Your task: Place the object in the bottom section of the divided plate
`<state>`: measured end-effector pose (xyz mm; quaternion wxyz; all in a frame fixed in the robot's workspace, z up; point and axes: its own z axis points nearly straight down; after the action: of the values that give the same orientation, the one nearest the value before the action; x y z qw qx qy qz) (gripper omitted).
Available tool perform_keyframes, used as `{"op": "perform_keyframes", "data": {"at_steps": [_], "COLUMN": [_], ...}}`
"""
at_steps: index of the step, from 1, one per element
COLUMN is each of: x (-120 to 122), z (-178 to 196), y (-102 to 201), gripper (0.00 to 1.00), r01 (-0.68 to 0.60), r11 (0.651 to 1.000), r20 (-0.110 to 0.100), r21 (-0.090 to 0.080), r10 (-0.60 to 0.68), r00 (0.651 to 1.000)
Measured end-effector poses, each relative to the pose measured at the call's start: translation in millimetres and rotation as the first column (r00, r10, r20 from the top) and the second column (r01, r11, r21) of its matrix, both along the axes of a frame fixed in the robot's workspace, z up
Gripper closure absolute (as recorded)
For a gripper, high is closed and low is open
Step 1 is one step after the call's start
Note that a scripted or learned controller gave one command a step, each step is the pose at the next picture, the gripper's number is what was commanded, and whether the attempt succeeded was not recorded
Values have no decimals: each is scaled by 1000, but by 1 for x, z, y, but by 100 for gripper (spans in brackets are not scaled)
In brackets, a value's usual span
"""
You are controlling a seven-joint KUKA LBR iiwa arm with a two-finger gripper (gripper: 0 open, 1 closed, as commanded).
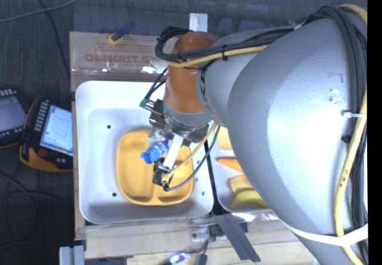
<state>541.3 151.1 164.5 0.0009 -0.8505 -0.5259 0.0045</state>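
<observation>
the arm's gripper (160, 165) hangs low over the yellow divided plate (132, 165), which lies in the left white bin (95, 114). a small blue object (153, 153) sits right at the fingers, above the plate's middle, and looks pinched between them, though the contact is partly hidden, so the grasp is a judgement. carrying appears done; what remains is lowering and letting go in the bottom section, the compartment nearest the lower rim. the right bin (222, 201) holds yellow and orange pieces (242, 192), well apart from the job.
</observation>
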Motion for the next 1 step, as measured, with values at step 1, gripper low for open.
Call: {"op": "perform_keyframes", "data": {"at_steps": [1], "x": [16], "z": [-58], "y": [-23], "gripper": [100], "r01": [155], "r11": [988], "r20": [29], "r21": [5], "r10": [-155], "r00": [987]}}
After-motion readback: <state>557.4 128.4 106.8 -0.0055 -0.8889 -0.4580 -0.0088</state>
